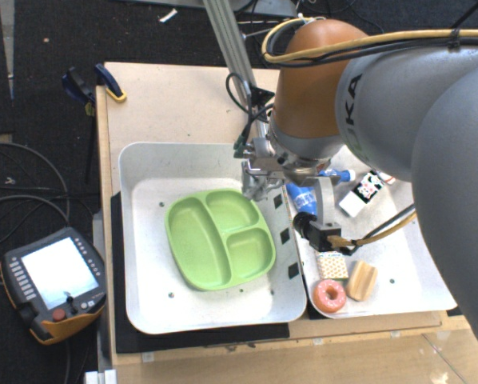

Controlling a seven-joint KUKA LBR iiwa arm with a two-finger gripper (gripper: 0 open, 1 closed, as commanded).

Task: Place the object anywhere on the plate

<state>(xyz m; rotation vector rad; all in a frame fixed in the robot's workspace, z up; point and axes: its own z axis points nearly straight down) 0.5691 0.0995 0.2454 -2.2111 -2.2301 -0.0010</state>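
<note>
1. The gripper (264, 176) hangs over the ridge between the two bins, beside the far right corner of the green plate (221, 239). Whether it is open or closed cannot be told from here, and nothing can be seen in its hold.
2. The task names no particular object. The candidates all lie in the right bin (431, 290): a blue bottle (304, 197), a pink-iced doughnut (330, 295), a tan bread-like piece (361, 281), a checked wafer-like square (332, 266) and a white card with dark print (361, 196).
3. To do the step well, I judge the arm should come straight down on one item that stands free; the bottle is nearest.
4. The plate is smooth moulded plastic with three shallow compartments, in the left bin (139, 214), whose floor is matte white.
5. The doughnut looks glossy and round, so it may slip; the bottle is cylindrical and could roll.
</note>
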